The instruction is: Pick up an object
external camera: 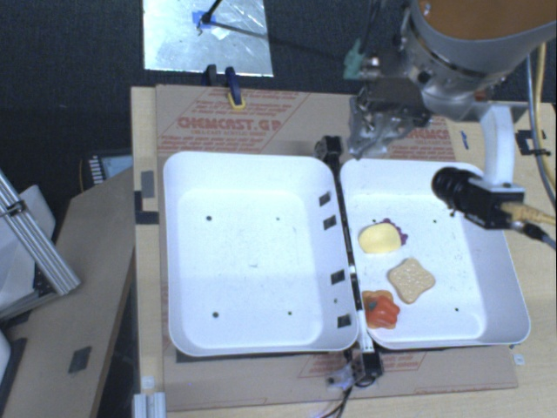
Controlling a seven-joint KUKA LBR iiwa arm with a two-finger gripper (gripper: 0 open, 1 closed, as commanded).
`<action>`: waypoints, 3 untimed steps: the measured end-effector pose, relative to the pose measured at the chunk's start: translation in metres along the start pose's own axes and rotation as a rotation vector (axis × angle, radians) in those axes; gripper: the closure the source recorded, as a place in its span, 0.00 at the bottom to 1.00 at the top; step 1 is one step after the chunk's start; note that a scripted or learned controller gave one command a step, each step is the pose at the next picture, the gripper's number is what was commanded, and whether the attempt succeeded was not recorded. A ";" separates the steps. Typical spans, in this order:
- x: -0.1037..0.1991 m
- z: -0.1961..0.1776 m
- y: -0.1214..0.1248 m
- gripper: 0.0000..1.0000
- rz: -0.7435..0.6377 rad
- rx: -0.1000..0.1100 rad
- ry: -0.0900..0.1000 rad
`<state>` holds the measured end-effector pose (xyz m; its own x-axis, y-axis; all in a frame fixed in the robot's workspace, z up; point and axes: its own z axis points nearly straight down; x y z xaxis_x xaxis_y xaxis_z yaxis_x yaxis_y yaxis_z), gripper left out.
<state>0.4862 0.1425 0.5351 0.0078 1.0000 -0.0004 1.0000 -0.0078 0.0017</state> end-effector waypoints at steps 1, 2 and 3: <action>0.079 0.000 0.020 1.00 -0.017 -0.001 0.003; 0.075 0.000 0.020 0.00 -0.011 0.000 0.002; 0.075 -0.011 0.020 1.00 -0.014 -0.002 0.003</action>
<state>0.5065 0.2177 0.5466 -0.0058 1.0000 0.0026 1.0000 0.0058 0.0041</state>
